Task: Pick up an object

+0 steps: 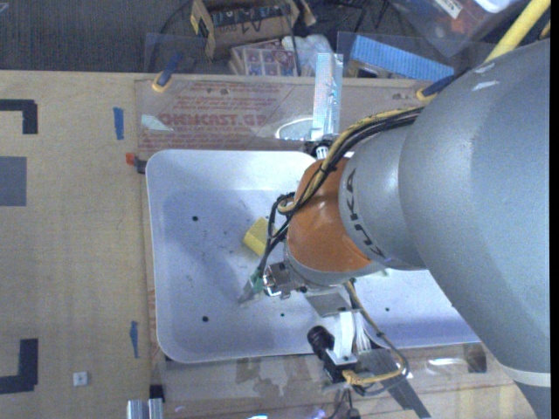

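From my end the arm [454, 173] hung over the bin [183, 234] mid-frame, with the yellow block [256, 235] just left of the wrist. The hand was hidden underneath, so I couldn't tell its state. Looked like the approach step; next up, dropping onto the block.

1. The bin [175, 234] sits on the surface [70, 234], at centre.
2. A small block [256, 236] lies in the bin, near its middle.
3. The arm [454, 199] enters from 3 o'clock, overhanging the bin, its wrist just beside the block.
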Controlling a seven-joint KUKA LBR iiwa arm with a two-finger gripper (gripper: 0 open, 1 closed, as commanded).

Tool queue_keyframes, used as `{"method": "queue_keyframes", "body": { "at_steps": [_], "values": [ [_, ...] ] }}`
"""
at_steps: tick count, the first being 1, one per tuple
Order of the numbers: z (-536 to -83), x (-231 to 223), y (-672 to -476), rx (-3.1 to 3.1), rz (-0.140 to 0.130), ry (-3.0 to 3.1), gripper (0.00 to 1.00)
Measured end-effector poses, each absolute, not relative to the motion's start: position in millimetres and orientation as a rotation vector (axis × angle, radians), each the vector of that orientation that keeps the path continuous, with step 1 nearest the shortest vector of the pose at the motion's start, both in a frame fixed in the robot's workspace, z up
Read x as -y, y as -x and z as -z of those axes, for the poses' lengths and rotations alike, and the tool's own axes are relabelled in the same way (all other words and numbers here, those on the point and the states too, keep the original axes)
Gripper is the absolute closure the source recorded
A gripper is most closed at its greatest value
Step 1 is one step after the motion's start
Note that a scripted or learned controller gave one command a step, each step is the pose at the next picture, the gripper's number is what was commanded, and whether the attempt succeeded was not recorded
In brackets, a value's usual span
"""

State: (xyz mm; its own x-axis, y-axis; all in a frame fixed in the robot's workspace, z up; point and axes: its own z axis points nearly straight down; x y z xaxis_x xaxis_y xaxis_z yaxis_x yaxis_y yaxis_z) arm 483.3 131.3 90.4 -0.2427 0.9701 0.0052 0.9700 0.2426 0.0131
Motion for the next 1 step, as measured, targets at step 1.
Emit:
{"method": "queue_keyframes", "body": {
  "at_steps": [1],
  "values": [
    [-90.1,-121.8,-482.9,-2.042,-0.024,-2.385,0.0]
  ]
}}
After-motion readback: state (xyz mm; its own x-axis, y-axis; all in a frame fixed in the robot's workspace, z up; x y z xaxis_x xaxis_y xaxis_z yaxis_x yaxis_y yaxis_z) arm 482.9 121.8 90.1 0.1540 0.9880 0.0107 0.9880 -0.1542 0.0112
